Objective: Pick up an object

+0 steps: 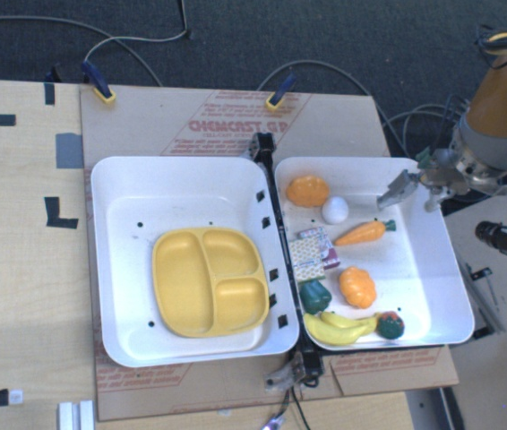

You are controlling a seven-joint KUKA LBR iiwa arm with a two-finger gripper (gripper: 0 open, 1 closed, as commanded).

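- Carrot lies flat in the right bin, near the middle of its floor, leafy end pointing right, tip pointing left toward the packet.
- Gripper hangs over the bin's upper right corner, just above and right of the carrot and apart from it; its two grey fingers stand spread, with nothing between them.
- White ball sits just up-left of the carrot; the orange lies beside the ball, close to the bin's top left corner.
- Packet rests against the bin's left wall; a green piece lies just below it.
- Orange pepper sits below the carrot, with bare floor between them.
- Banana runs along the bin's bottom rim, touching a small green fruit at its right end.
- Open floor lies along the right side of this bin, from the carrot's leaves to the right wall and down toward the lower right corner.
- Left bin holds a yellow tray, set toward its lower middle; bare floor rings it, widest along the top and left.
- The two bins meet at a shared middle edge with black clips.
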